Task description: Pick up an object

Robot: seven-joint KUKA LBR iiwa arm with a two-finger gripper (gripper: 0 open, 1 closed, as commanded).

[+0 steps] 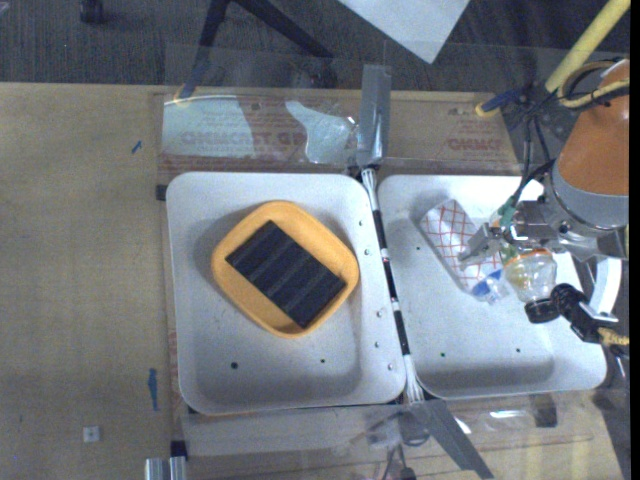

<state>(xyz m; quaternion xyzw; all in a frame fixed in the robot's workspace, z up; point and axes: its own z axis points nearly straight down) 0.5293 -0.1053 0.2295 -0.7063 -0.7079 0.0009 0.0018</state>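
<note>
Two bins (200, 368) sat on the table. The gripper (505, 243) hovered over a wrapper (455, 233) to grab it; finger spread unclear.

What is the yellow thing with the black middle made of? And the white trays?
The yellow thing looks like matte plastic or rubber: smooth rounded rim, even colour. Its black middle is ribbed, perhaps rubber or a dark panel; the view leaves that open. The white trays look like smooth moulded plastic, with soft rounded corners and a faint sheen.
</note>
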